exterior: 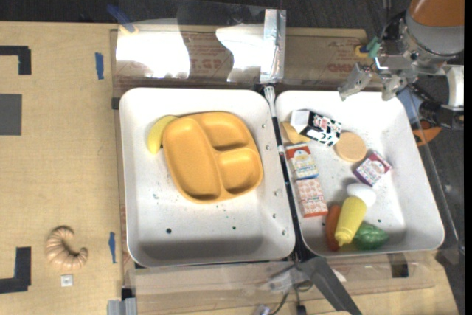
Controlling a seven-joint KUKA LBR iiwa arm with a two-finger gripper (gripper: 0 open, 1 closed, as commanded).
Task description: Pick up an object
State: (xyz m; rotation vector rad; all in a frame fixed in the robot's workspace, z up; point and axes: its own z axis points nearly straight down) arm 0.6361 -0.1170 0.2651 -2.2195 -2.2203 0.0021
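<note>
My gripper (366, 91) hangs over the back edge of the right bin (424, 192), open, with nothing between its fingers. Below it in that bin lie a black-and-white packet (321, 127), a tan round disc (351, 147), a purple box (371, 170), a red-and-white carton (306, 181), a yellow bottle (350, 217), a green item (371, 236) and an orange-red piece (332, 220). The packet and disc are the nearest to the gripper, a little to its front left.
The left bin (140, 217) holds an orange divided plate (214, 155) with a banana (154, 133) tucked at its left. A croissant-shaped toy (66, 247) lies on the bench at the far left. A clear plastic sheet (199, 44) stands behind the bins.
</note>
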